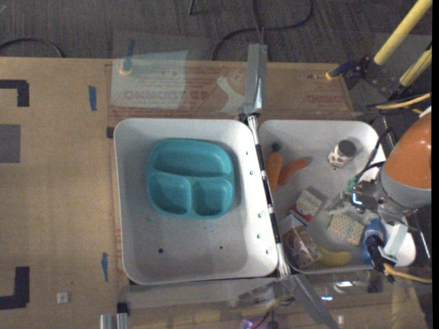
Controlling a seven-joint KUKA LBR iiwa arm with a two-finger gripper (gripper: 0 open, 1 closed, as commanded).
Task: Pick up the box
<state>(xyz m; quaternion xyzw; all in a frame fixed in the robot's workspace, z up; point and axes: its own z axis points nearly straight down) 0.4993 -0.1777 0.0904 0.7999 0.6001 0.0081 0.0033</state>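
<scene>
A small white box with a red edge [309,202] lies near the middle of the right bin [312,130]. A brown printed carton [300,245] lies at that bin's front left corner. The arm's orange band [411,162] shows at the right edge, and the gripper [352,196] hangs over the bin's right half, just right of the small white box. Below the gripper lies a pale patterned pouch [346,228]. Nothing can be seen held between the gripper's tips.
The right bin also holds a carrot [274,170], an orange piece [295,167], a small can [341,152], a banana [334,257] and a blue-and-white item [376,240]. A teal divided plate [191,177] sits in the left bin [130,204]. Cables run at the right.
</scene>
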